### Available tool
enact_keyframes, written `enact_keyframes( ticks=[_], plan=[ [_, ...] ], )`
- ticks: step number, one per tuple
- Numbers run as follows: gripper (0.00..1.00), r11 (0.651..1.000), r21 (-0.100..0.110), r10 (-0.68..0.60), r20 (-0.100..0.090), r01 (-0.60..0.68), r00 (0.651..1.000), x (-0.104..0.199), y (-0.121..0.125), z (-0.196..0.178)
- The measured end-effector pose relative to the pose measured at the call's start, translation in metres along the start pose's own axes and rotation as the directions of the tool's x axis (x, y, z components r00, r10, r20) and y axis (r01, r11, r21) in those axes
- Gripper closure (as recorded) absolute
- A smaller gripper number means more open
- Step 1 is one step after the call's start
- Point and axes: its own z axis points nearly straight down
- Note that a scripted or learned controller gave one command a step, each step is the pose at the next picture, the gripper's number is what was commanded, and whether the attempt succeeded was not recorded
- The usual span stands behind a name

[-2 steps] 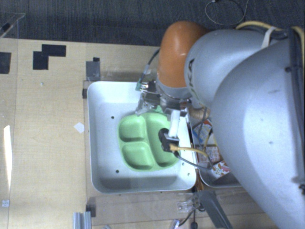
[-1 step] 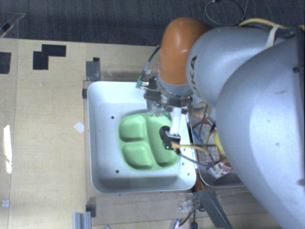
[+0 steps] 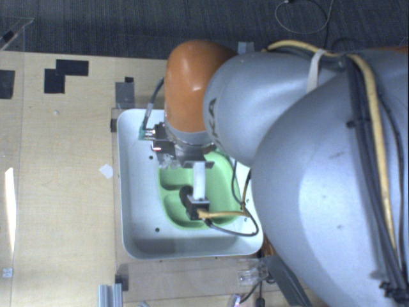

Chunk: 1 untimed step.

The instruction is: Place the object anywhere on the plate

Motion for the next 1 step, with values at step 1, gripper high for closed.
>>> enact_keyframes(
  ticks=[1],
  plan=[
    [1.0,0.997,-0.003,-0.074,-0.001,0.074,0.997,-0.0004,-0.0062,-0.0752]
  ],
)
